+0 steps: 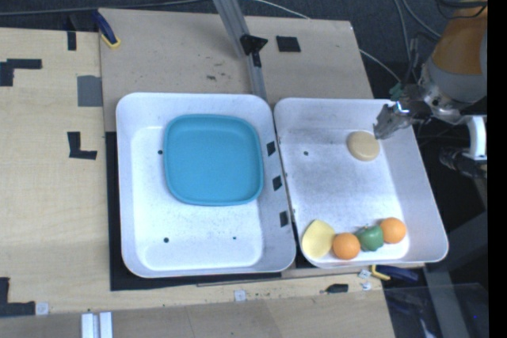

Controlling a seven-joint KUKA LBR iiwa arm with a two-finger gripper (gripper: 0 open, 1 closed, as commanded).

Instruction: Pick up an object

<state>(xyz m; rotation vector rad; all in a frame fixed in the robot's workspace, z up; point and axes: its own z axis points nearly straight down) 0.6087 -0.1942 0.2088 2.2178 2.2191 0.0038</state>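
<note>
A pale beige round object [364, 146] lies in the upper right part of the right bin [333, 186]. Along that bin's front edge sit a yellow piece [318, 237], an orange ball [345, 245], a green object [370, 237] and a second orange ball [393, 230]. My gripper [388, 121] hangs just right of and above the beige object, near the bin's right rim. Nothing shows between its fingers.
A blue square plate [213, 158] lies in the left bin [142, 202]. A grey slanted pole [230, 8] crosses the bench behind the bins. Cables [396, 4] run over the dark floor at the back right.
</note>
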